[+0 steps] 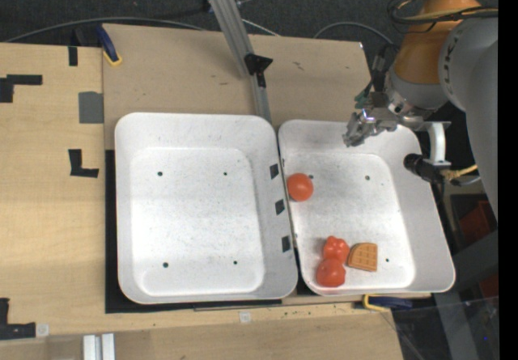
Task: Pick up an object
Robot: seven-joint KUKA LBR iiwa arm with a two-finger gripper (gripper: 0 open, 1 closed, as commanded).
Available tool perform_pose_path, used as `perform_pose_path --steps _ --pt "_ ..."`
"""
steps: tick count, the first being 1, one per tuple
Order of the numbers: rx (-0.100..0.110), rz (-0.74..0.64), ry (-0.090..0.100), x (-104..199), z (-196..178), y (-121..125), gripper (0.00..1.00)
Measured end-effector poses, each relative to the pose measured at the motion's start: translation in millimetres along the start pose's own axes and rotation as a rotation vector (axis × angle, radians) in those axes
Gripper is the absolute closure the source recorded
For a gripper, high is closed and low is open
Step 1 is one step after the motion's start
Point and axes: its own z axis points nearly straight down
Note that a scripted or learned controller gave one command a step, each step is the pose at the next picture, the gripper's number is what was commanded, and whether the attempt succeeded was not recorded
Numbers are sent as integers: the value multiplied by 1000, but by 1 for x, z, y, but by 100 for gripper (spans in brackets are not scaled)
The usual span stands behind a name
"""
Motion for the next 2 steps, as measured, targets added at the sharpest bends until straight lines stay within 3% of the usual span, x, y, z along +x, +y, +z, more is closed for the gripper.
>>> perform_pose_path --steps 1,2 --pt "0 1 0 1 -38 1 100" --pt "5 -4 2 58 -32 8 100"
